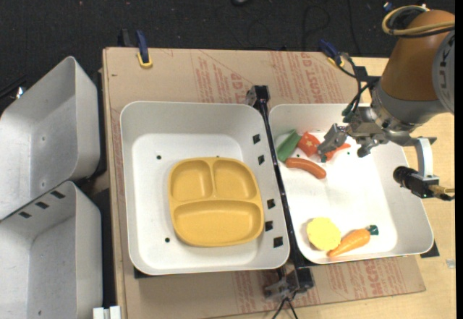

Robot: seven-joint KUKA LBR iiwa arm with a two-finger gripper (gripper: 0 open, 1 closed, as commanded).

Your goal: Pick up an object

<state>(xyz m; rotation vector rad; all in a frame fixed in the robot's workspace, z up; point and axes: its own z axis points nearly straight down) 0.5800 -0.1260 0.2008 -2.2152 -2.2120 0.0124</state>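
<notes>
The right bin (405, 220) holds several toy foods. A green pepper (287, 143) lies at its far left next to a red tomato-like piece (309, 142), with a red sausage (305, 167) just in front of them. A yellow round piece (323, 233) and an orange carrot (351, 239) lie near the front wall. My gripper (349, 142) hangs over the back of the right bin, just right of the red piece, its fingers spread open with nothing between them.
The left bin (141, 166) contains a yellow divided plate (215, 201). A black divider (271, 166) runs between the bins. Two more white bins (43, 166) stand off the bench to the left. The right bin's middle floor is bare.
</notes>
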